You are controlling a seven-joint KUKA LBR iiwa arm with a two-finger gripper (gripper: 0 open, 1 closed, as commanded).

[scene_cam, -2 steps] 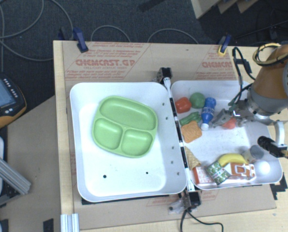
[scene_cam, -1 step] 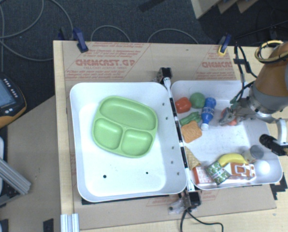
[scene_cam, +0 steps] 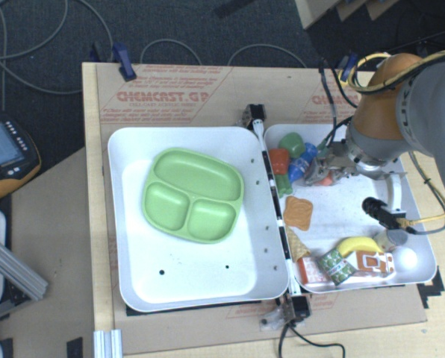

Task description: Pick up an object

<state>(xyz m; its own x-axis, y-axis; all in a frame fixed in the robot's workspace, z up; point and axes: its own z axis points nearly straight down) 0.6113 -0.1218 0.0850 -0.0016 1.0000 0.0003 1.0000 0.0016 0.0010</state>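
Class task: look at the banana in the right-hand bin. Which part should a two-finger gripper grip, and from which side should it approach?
Grip the banana across its thick middle, coming straight down from above. It lies flat with its curve arching upward, and the top side is open. A carton and a can crowd its lower side, so a sideways approach would probably hit them.

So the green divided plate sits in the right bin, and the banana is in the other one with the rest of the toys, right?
Not quite. The camera view shows the green divided plate in the left bin, not the right. The banana does lie in the other one, the right bin, with the rest of the toys.
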